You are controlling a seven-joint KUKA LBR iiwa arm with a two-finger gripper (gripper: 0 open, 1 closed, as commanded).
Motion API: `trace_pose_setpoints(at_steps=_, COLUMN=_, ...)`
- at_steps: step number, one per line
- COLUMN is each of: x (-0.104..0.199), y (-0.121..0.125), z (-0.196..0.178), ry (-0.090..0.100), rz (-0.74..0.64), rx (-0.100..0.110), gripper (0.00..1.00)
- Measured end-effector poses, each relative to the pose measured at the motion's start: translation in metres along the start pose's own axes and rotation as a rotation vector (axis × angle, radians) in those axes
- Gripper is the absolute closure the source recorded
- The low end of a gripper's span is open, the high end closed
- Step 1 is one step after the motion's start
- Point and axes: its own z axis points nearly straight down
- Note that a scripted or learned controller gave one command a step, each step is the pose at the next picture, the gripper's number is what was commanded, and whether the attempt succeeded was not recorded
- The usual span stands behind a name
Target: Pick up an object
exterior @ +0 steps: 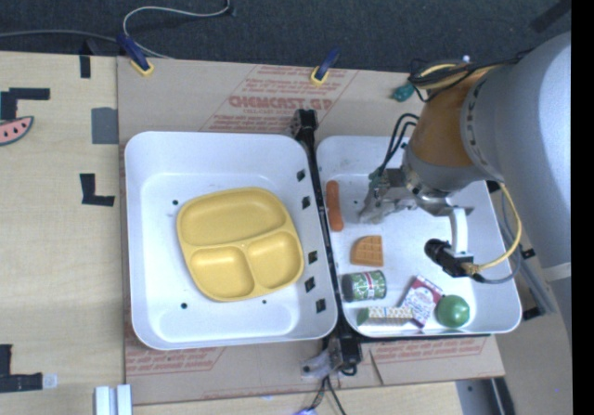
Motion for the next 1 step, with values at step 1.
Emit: trace_pose_setpoints(at_steps=1, x=0.0001, y=0.0, z=0.0001, ry=0.0, rz=0.0, rx=0.0, gripper=0.0)
